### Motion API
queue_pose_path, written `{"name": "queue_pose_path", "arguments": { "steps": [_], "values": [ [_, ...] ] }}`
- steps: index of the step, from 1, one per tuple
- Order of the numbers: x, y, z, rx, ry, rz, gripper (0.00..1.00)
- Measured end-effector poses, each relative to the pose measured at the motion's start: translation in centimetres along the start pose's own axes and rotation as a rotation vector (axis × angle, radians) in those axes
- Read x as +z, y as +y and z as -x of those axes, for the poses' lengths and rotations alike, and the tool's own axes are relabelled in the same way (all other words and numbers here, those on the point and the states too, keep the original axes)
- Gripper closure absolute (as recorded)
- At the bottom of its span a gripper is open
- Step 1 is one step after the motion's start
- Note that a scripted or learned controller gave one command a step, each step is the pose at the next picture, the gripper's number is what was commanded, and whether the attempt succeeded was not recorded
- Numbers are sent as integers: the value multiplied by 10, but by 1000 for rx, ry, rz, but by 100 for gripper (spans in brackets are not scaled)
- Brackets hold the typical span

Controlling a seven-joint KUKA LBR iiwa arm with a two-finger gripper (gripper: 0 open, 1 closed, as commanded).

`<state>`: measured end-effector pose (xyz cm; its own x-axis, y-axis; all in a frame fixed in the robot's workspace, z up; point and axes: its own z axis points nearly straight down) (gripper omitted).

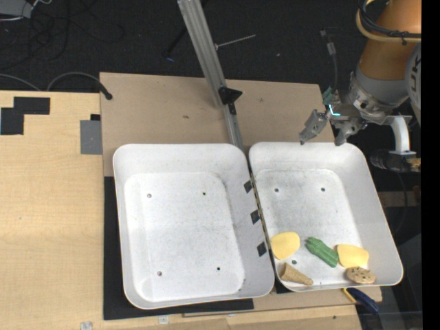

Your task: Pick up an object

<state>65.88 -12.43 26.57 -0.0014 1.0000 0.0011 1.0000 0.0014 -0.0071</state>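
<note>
Nearest the camera, along the front edge of the right bin (364, 177), lie five small objects: a yellow piece (284, 244) toward the front-left corner, a tan wedge (297, 275) just in front of it, a green piece (322, 251) mid-edge, a second yellow piece (352, 255) beside that, and a brown round cookie (359, 275) at the front-right corner. All rest on the bin floor, close together; some may touch, though the slant makes that hard to judge.

Left bin (179, 158) carries nothing of note.

Progress: the pick looks not yet begun. No object is lifted, and every candidate sits at the front edge, well apart from the tool.

Tool: the gripper (326, 127) hangs above the back edge of the right bin, near its back-right corner, under the grey wrist and orange band of the arm (390, 40). Its two fingers stand spread apart, fairly wide, with nothing between them and nothing touched.

Left to do, by my judgement: travel toward the front edge, descend over one object, close, and lift.
</note>
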Motion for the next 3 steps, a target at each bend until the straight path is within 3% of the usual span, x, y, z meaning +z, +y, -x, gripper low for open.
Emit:
{"name": "queue_pose_path", "arguments": {
  "steps": [1,3],
  "values": [
    [-3,1,0,-2,-1,4,0],
    [102,12,12,1,-1,-1,0]
  ]
}}
